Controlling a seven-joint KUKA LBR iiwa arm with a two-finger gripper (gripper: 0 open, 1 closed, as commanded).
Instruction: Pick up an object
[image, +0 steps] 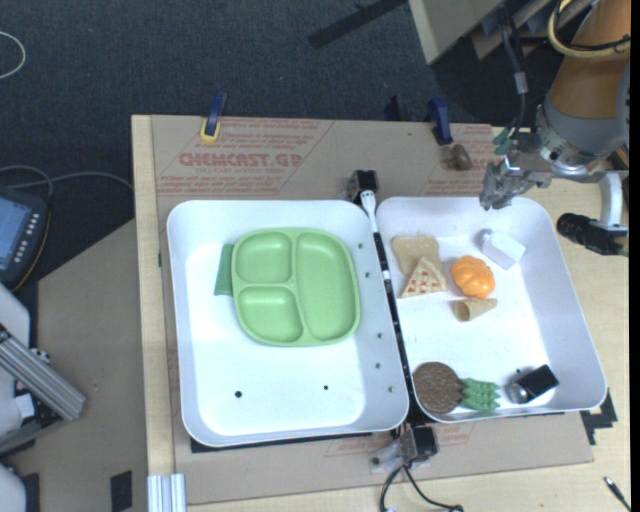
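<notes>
A green plate (295, 285) with three sections lies in the left bin (190, 330), well left of the gripper (497, 192). A cardboard sheet (250, 158) lies beneath the bin. A blue clamp (438, 118) sits near the gripper, up and to its left; a yellow-tipped clamp (213, 117) sits far left.

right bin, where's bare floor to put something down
Bare floor lies in the right white bin between the orange pumpkin-shaped toy and the small black block. Crowded: the upper left by the tan toast slice, and the near edge by the brown round cookie.
</notes>
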